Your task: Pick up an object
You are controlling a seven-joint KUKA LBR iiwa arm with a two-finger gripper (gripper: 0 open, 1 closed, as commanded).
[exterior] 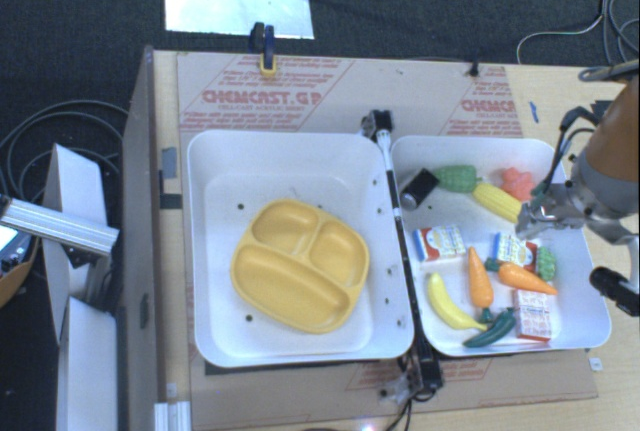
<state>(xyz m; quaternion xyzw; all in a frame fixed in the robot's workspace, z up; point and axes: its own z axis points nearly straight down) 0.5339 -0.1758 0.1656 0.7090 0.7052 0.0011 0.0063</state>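
Observation:
The right bin [585,324] holds several toy foods: a banana [447,303], two carrots [479,278] [524,276], a corn cob [496,200], a green pepper [457,178], a pink piece [517,182], a black cylinder [418,188], small cartons [441,242] [512,248] [535,313] and a dark green pepper [492,329]. My gripper [541,215] hangs low over the bin's right side, just above the blue-and-white carton and right of the corn. Nothing is visibly held.
The left bin [215,169] carries a yellow compartment tray [300,264]. A clamp bar [392,189] runs between the bins. Cardboard [300,89] underlies both. Cables [590,29] lie at the back right, metal framing [60,224] at the left.

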